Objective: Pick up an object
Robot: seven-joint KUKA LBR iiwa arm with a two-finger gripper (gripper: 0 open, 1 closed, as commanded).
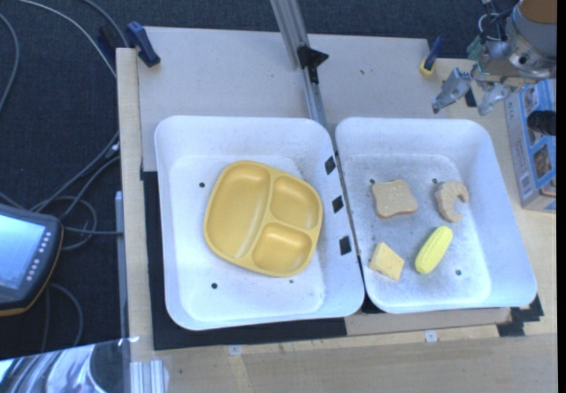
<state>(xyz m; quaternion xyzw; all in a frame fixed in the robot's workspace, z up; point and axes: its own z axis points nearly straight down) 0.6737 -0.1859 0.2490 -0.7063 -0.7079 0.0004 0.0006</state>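
1. While my gripper (467,92) hangs above the bench beyond the far rim of the right bin (504,172), my two fingers stand apart with nothing between them.
2. The bitten cookie (450,200) lies closest to me, inside the right bin near its far right corner, well apart from my fingertips.
3. Just to its left rests the toast slice (393,198), flat on the bin floor.
4. Nearer the front rim lie the corn cob (433,249), tilted, and the cheese wedge (386,260) beside it on the left.
5. The yellow divided plate (263,218) sits in the left bin (177,143), far from my jaws.
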